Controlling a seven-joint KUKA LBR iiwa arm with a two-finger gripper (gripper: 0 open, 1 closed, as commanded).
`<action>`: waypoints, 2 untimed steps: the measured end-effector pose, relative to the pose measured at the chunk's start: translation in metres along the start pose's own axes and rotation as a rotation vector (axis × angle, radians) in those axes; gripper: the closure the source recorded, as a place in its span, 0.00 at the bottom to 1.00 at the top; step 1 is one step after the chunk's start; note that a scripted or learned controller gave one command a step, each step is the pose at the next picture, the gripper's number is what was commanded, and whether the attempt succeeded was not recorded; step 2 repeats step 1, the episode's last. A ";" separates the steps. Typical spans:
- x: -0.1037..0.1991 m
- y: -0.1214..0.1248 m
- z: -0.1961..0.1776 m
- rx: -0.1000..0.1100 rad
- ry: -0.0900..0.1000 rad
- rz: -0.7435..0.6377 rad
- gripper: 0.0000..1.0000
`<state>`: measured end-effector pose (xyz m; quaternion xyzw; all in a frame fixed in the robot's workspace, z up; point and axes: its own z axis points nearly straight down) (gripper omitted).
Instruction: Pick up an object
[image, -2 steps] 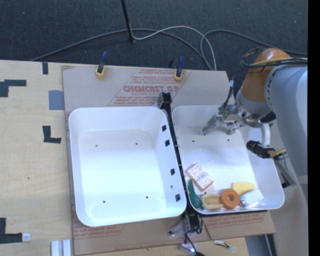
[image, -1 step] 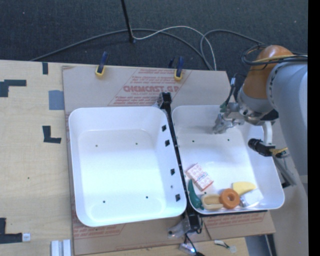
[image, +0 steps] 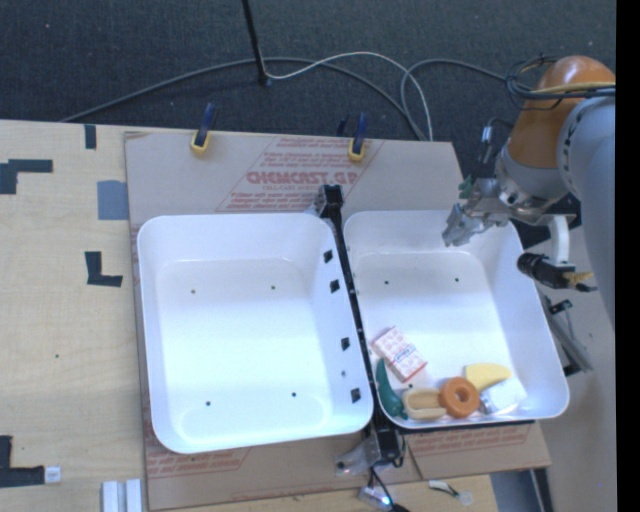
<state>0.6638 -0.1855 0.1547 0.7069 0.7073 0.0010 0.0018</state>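
Note:
Several small objects lie in the near corner of the right bin (image: 420, 235): a red-and-white packet (image: 398, 352), an orange ring (image: 460, 397), a yellow wedge (image: 487, 376), a tan piece (image: 424, 403), a green item (image: 387, 392) and a pale wrapped thing (image: 503, 400). My gripper (image: 458, 231) hangs over the far right corner of that bin, well away from the pile. Nothing shows between its fingertips.
The left bin (image: 160, 250) lies beside the right one, with a black divider strip (image: 342, 290) between them. Both rest on a cardboard sheet (image: 290, 170) clamped at its far edge. Cables run across the dark floor behind.

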 end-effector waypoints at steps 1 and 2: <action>0.003 0.003 -0.063 -0.002 0.000 0.000 1.00; 0.003 0.003 -0.063 -0.002 0.000 0.000 1.00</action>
